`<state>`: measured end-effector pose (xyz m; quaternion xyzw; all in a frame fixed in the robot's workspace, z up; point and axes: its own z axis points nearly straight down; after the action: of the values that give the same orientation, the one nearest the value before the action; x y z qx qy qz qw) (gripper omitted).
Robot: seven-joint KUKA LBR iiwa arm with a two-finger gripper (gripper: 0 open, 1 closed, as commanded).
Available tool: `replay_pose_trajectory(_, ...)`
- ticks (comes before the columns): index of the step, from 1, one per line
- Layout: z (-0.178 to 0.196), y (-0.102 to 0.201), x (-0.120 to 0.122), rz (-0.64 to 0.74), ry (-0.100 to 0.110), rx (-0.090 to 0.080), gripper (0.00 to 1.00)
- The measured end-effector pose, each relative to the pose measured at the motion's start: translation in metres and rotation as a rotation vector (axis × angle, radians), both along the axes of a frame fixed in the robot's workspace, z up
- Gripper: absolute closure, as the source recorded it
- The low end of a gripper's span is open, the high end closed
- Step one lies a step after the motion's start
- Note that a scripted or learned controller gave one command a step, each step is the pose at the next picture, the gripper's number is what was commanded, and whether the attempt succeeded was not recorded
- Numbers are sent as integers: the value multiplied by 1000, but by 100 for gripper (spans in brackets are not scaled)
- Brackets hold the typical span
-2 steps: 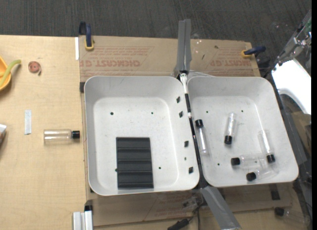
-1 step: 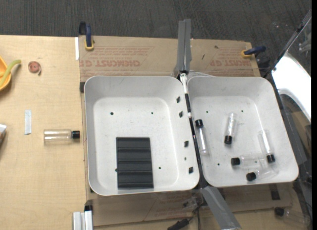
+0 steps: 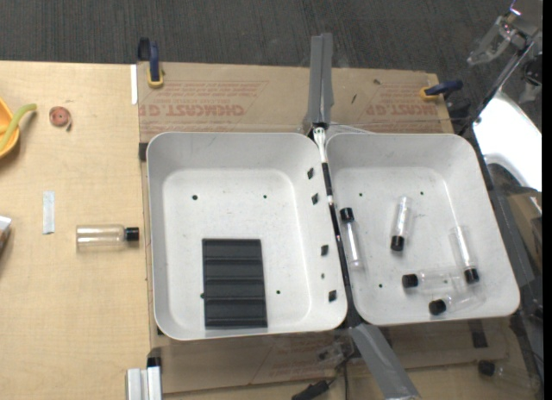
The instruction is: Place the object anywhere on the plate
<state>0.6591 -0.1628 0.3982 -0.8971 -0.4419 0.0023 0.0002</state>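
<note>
A black ridged plate [image 3: 233, 284] lies flat in the left bin [image 3: 172, 165], near its front wall. The right bin [image 3: 466, 161] holds several clear vials with black caps. One vial [image 3: 399, 222] lies near that bin's middle. Another vial [image 3: 350, 236] rests along the bin's left wall. A third vial [image 3: 463, 256] lies toward the right. More vials [image 3: 429, 282] are clustered at the bin's front.
On the wooden bench at left lie a clear bottle with a black cap [image 3: 105, 234], a white strip [image 3: 48, 213], a small red disc [image 3: 59, 116] and a yellow object [image 3: 9, 127]. Clamps [image 3: 151, 62] hold the cardboard behind the bins. A grey bar [image 3: 321, 79] runs between the bins.
</note>
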Motion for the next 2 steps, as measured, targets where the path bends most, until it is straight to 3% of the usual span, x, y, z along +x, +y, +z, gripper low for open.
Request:
replay_pose_trajectory(1, 42, -46, -52, -135, -1, 0, 0)
replay_pose_trajectory(2, 41, 5, -11, -398, 0, -1, 0)
